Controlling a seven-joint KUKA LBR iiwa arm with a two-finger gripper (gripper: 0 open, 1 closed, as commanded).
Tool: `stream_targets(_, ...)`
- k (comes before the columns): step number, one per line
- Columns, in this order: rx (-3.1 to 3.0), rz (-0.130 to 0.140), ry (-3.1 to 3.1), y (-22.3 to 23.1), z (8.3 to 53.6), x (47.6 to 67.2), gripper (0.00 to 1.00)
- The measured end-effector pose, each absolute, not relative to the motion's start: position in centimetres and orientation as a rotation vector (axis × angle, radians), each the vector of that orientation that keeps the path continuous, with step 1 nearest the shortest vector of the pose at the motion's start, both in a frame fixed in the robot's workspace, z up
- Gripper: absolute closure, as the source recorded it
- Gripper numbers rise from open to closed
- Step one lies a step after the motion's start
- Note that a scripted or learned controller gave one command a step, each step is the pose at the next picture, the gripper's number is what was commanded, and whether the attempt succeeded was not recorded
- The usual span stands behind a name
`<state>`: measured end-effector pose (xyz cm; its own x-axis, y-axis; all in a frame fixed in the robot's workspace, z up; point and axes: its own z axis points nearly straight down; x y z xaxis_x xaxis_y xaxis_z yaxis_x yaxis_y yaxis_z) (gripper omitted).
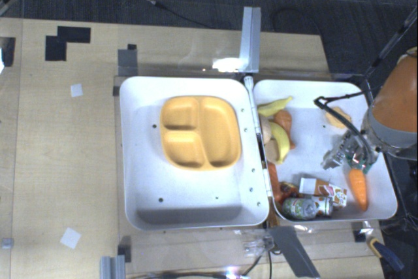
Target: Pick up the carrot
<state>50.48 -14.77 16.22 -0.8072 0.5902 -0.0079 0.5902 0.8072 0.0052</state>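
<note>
Reaching into the right bin [326,85], we hover the gripper [348,157] just above the carrot [358,187], which lies near the bin's right wall toward the front corner. We judge a grab could slip off its tapered body. How far the pincer gapes, we cannot tell.

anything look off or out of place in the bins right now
Nothing is spilled or broken. The right bin is lopsided: bananas, a can and cartons crowd against the divider wall, while the carrot lies apart by the gripper. The yellow tray sits squarely in the left bin.
</note>
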Motion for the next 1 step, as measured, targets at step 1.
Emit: stream_targets(1,1.517,0.008,2.737,-17.89,9.00,49.13,1.00)
